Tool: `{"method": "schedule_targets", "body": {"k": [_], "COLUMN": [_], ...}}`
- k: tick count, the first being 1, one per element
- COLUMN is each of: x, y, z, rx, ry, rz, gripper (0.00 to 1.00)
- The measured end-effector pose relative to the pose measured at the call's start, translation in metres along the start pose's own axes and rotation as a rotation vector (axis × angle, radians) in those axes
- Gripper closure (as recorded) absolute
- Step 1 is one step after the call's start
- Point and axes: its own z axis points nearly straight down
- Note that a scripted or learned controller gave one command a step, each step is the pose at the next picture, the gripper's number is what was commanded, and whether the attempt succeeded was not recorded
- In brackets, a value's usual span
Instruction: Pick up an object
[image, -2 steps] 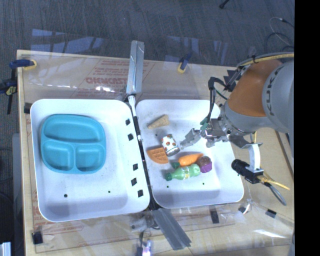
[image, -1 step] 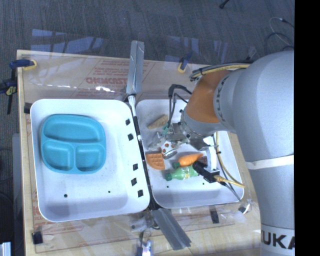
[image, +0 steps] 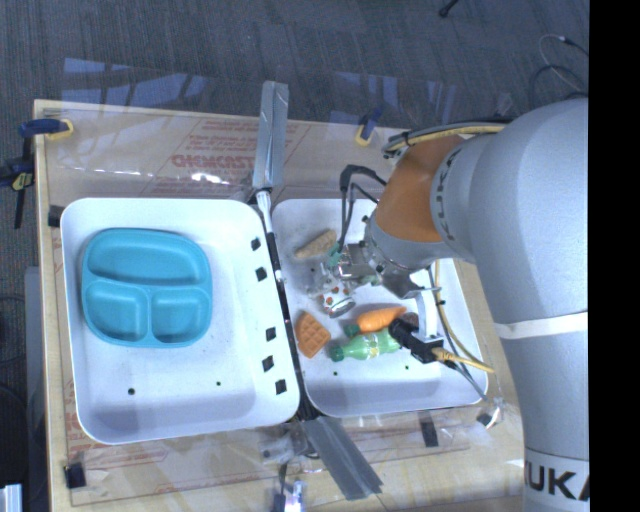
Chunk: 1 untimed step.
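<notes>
Grey KUKA arm (image: 530, 250) fills the right, hand (image: 345, 272) low in right white bin (image: 455, 385), can't tell its state. Approach step imo; orange plastic carrot (image: 380, 319) nearby, next needs centring.

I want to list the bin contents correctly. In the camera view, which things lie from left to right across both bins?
Blue divided tray → waffle piece → green bottle → orange carrot.
</notes>
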Motion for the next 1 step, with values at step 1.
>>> {"method": "schedule_targets", "body": {"k": [1], "x": [0.0698], "y": [0.0228], "z": [-0.1407], "rx": [-0.005], "ry": [-0.001], "rz": [-0.129], "gripper": [1.00]}}
